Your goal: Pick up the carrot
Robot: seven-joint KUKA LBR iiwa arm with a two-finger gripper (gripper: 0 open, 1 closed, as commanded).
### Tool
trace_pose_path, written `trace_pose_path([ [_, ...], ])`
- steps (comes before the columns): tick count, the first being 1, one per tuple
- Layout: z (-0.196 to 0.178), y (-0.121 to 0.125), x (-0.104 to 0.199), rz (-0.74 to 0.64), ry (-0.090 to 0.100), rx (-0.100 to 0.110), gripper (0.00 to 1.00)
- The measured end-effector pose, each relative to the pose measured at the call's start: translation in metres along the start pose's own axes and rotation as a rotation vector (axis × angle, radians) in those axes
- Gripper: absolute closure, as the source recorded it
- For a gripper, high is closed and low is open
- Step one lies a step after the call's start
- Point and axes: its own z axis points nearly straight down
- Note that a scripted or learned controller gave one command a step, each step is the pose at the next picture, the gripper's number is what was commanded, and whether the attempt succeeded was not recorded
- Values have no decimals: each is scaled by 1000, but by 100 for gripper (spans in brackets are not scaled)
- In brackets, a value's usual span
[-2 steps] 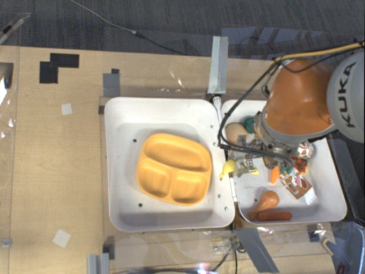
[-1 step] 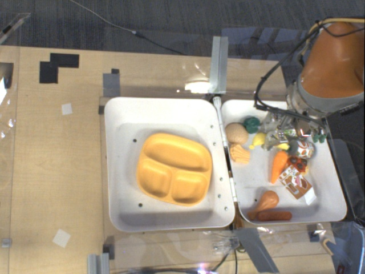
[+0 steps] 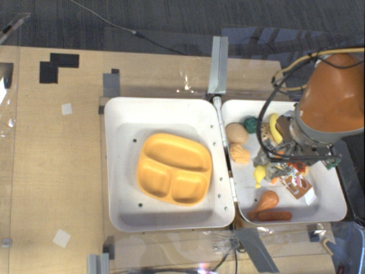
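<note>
One bright-orange tapered piece, prob. the carrot [image 3: 275, 179], lies in the right bin [image 3: 336, 207], about mid-bin and toward its front half. Only a short sliver of it shows, w/ the rest tucked under the dark claw [image 3: 283, 163] hardware. Color is a saturated orange and the surface looks smooth; can't make out a leafy top.

Touching or just beside it on the right is a red-and-white packet [image 3: 296, 185], and just left is a small yellow piece [image 3: 259, 176]. Nearer the front rim sit a brown-orange pear shape [image 3: 267, 200] and a red sausage [image 3: 274, 215]. Toward the back are a pale orange lumpy item [image 3: 239, 153], a tan round item [image 3: 236, 133], a green piece [image 3: 250, 123] and a yellow banana [image 3: 275, 127].

Claw hangs right over the carrot area, below the arm's orange band [image 3: 333, 93]. Can't tell if it's open or closed, or whether it has hold of anything.

Left bin [image 3: 120, 153] holds a yellow divided tray [image 3: 174, 167]. Both bins sit side by side on a light wood counter [image 3: 51, 170] w/ black marks at back left. Beyond the counter is dark grey carpet [image 3: 171, 10].
</note>
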Motion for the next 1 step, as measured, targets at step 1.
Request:
trace_pose_path([
  [1, 49, 52, -24, 83, 1, -3, 100],
])
